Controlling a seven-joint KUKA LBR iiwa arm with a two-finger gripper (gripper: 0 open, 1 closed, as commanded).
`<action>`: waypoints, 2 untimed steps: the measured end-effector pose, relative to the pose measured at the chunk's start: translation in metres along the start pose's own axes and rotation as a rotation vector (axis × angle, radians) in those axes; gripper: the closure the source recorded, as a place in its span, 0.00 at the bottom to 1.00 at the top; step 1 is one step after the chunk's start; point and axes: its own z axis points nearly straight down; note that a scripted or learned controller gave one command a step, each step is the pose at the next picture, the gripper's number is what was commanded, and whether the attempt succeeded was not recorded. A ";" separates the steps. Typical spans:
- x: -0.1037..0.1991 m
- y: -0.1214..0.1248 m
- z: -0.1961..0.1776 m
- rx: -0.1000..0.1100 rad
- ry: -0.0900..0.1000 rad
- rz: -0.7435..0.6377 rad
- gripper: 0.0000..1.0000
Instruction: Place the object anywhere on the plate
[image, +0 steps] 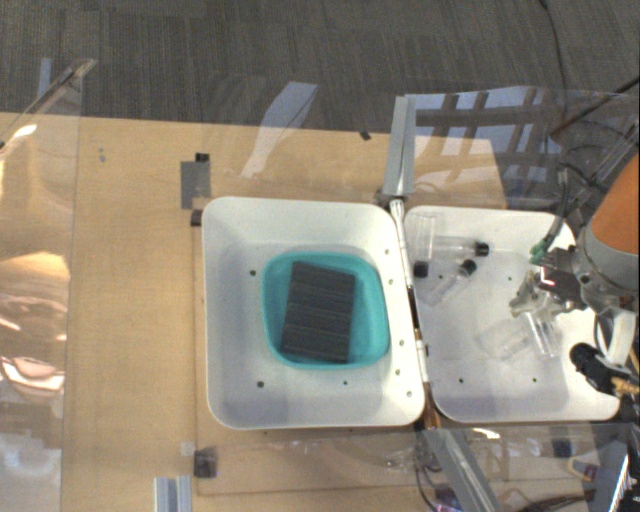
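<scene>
A teal plate (372, 318) rests in the middle of the left bin (230, 380). On the plate lies a dark grey ridged rectangular block (319, 311), flat and slightly tilted, well within the rim. My gripper (540, 293) hangs over the right side of the right bin (450, 395), far from the plate, just above a clear plastic piece (512, 340). Whether anything is between its jaws cannot be made out.
The right bin holds clear plastic tubes with black caps (452, 268) near its upper left. A raised divider (408, 300) separates the two bins. The arm's orange band (615, 215) and cables crowd the right edge. Bare wooden bench lies to the left.
</scene>
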 end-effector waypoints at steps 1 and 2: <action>0.092 -0.009 0.012 0.002 0.002 -0.072 1.00; 0.179 0.001 0.022 0.002 0.002 -0.110 1.00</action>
